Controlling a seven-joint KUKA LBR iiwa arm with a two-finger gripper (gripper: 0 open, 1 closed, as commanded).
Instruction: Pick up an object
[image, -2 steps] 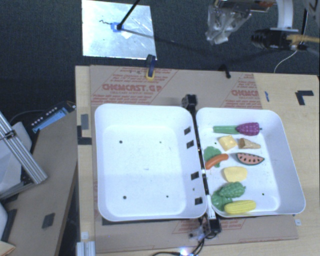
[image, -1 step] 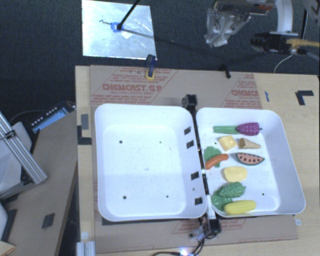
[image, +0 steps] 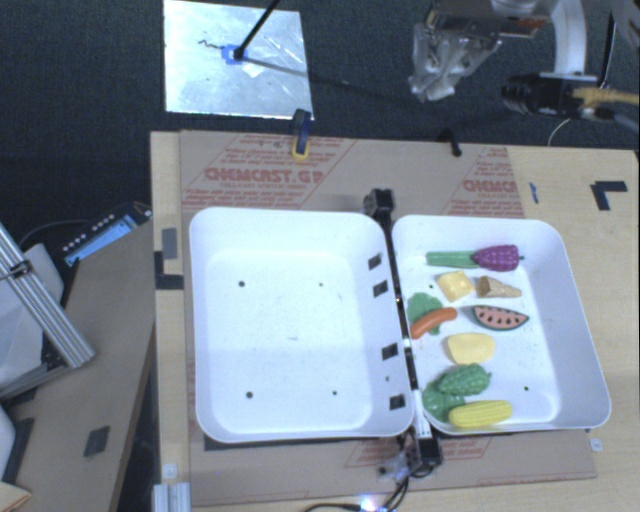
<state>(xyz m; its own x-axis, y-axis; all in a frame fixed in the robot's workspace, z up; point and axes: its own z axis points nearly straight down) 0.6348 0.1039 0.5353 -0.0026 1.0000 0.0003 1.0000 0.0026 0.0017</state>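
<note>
Tool (image: 437, 78) parked high beyond the desk (image: 250, 160), grip state indeterminable, leaving plastic toy foods clustered untouched in the right-hand white bin (image: 575, 330) for picking.

Even overhead light, mild softness throughout.

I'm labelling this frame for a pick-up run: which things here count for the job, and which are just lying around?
For the job:
gripper, up beyond the bins
right bin holding toy food: eggplant, watermelon slice, sausage, corn cob, broccoli

Lying about:
left bin
foil sheet
yellow clamp
</note>
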